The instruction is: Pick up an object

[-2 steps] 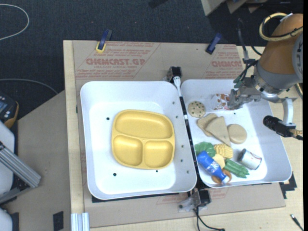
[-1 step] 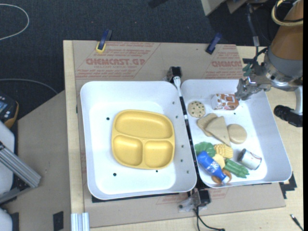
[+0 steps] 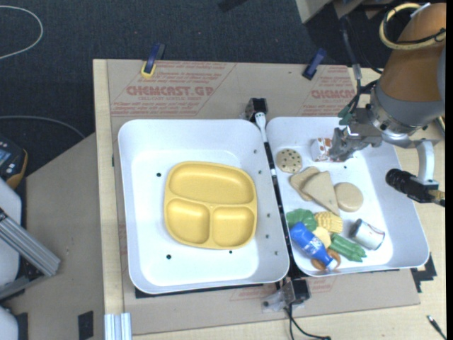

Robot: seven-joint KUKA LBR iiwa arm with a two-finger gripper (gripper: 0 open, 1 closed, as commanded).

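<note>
Nearest the camera within the shallow white right-hand bin [image 3: 414,241], a blue plastic bottle [image 3: 310,243], green toy vegetables [image 3: 348,247] and a small grey-and-white can [image 3: 368,233] are heaped along the front edge, with tan bread-shaped pieces [image 3: 327,192] and a round speckled cookie [image 3: 287,159] farther back. At the bin's far side the two-finger gripper [image 3: 342,146] is lowered beside a small white-and-red object [image 3: 323,146], which lies just to its left, toward the divider; whether the fingers are spread or closed cannot be told. Beyond the bin, "CHEMCAST" can be read on the brown board [image 3: 177,91].

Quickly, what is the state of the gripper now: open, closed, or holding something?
Gripper: low over the far end of the right bin; whether it is open, closed or holding something cannot be told.
</note>
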